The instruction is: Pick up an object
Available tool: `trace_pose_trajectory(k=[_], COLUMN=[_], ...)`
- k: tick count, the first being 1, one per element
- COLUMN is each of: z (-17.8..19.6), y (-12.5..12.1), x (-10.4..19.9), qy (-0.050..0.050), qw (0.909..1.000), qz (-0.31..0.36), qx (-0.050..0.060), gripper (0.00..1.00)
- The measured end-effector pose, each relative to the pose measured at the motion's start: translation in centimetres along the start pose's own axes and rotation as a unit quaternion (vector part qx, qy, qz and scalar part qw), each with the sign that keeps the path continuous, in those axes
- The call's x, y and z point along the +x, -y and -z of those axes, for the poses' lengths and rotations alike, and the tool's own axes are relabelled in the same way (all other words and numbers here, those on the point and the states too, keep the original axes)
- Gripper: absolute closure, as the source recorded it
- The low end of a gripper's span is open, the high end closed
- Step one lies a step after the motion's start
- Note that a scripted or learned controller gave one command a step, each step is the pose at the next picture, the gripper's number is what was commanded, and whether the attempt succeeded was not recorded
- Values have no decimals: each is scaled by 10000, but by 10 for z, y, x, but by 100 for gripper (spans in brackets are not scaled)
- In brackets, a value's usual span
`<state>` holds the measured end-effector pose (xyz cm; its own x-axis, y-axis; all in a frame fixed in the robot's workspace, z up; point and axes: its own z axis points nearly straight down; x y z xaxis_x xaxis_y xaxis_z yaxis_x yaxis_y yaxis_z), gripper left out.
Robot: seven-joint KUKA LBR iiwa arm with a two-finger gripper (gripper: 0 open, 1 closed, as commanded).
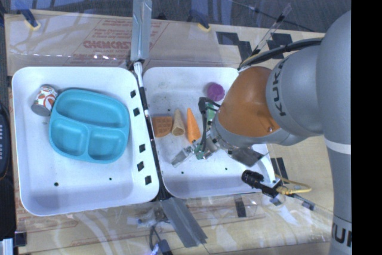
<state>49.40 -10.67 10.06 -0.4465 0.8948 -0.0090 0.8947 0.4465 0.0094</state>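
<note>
My gripper [187,154] hangs low over the middle of the right bin [179,185], just below the lower end of an orange carrot [192,124]. A tan cone [178,122] lies against the carrot's left side, and a brown-orange block [162,126] sits further left by the bin's wall. A purple piece [215,91] lies near the bin's back, beside the orange wrist band [250,107]. I see nothing held in the gripper.
The left bin [36,188] holds a blue divided plate [89,125] and a small round patterned toy [43,99] at its back left corner. The arm's grey body covers the right side of the right bin. A ridge [145,128] separates the bins.
</note>
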Motion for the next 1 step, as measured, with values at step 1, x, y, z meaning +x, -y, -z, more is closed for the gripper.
trace_pose_trajectory(k=[1], z=[-10], y=[-4], x=[-57], qy=[-33], qw=[9784], qz=[-2067], qx=[65], gripper=[0])
